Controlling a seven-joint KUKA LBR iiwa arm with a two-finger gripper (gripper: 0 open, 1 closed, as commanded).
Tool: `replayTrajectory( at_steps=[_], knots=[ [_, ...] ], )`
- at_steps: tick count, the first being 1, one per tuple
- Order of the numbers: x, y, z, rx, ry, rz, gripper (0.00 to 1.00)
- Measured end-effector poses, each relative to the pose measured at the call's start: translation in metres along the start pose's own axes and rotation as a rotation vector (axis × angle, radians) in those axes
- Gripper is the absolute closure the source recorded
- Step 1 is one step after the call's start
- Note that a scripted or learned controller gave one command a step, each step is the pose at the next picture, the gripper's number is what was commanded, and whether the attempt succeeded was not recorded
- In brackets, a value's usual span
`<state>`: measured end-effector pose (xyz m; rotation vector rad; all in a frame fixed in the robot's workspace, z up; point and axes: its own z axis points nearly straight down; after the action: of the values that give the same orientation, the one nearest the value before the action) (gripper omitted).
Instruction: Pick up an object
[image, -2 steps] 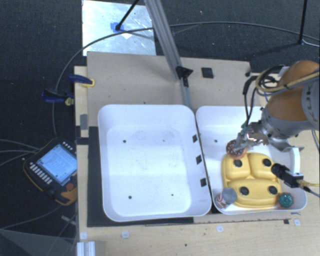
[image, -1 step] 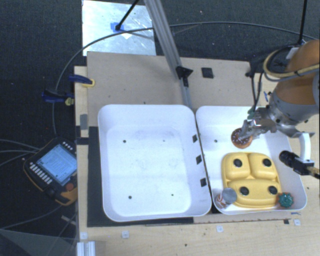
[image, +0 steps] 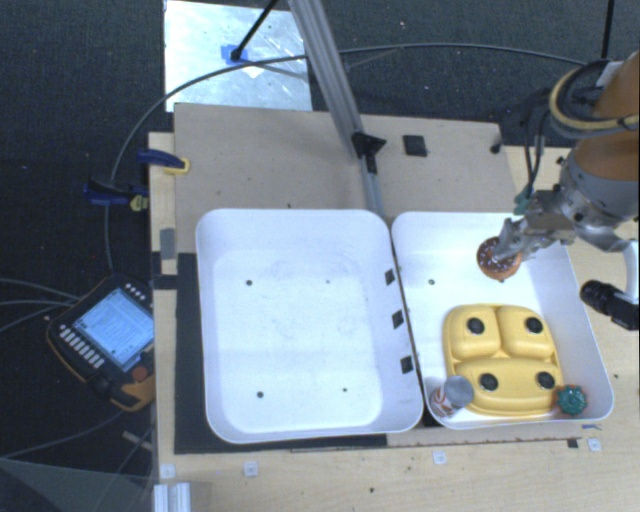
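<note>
Two bins below me; my claw hangs over the right bin, its state I cannot tell. A brown ring-shaped object sits directly beneath it, the yellow tray nearer the camera.

Wooden tabletop carries two white bins side by side: left bin, right bin, rims touching.

Arm reaches in from right; tool hangs low, pointing down-left.
</note>
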<state>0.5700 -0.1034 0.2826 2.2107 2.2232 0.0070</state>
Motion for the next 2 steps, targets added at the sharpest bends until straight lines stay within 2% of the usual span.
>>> replayTrajectory(
  at_steps=[1,2],
  knots=[
    [0.049,0.001,0.019,0.006,0.003,-0.004,1.00],
    [0.101,-0.015,0.023,0.008,0.003,-0.004,1.00]
  ],
)
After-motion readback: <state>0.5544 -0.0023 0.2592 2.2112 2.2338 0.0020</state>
